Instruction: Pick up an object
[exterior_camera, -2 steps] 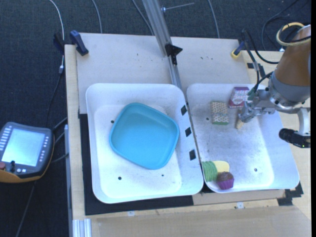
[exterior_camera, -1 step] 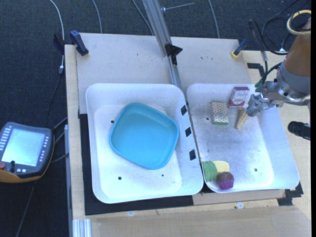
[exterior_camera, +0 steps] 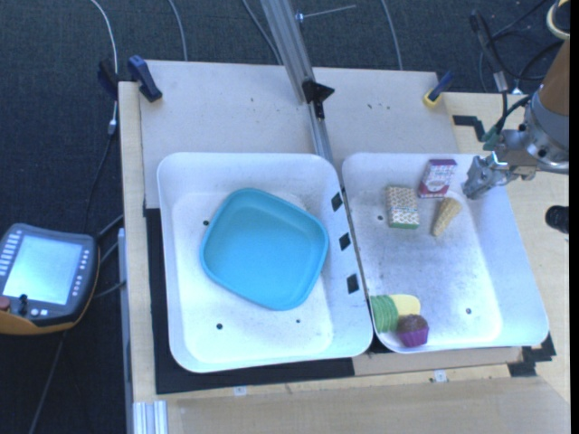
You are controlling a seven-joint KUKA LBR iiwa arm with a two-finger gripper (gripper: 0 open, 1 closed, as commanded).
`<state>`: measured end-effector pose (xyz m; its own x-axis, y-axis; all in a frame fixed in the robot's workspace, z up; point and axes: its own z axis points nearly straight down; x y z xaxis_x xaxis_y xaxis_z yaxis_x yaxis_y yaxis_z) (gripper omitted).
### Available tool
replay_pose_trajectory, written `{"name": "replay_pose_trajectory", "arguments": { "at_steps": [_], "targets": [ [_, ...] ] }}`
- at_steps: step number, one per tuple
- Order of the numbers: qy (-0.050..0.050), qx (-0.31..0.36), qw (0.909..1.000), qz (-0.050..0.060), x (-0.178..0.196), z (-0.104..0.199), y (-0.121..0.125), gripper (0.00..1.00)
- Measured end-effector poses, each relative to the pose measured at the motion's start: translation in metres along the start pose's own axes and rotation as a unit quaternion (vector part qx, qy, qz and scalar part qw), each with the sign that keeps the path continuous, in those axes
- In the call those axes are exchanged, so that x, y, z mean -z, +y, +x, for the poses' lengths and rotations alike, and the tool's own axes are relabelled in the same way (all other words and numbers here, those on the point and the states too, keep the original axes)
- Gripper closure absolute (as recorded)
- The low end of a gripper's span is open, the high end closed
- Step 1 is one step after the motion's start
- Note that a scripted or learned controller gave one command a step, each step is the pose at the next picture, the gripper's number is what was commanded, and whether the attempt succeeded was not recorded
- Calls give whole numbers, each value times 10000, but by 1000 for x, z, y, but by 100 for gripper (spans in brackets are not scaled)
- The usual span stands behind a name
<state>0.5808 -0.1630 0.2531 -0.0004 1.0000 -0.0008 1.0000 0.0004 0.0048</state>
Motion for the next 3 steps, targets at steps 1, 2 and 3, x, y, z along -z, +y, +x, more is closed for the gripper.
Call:
{"name": "replay_pose_trajectory", "arguments": {
  "at_steps": [1, 2, 3],
  "targets": [
    [10, 21, 10000, 22, -5, 53, -1, 100],
    [9, 21, 10000, 22, -11, 104, -1, 100],
    [10, 22, 10000, 27, -23, 155, 12, 100]
  ]
}}
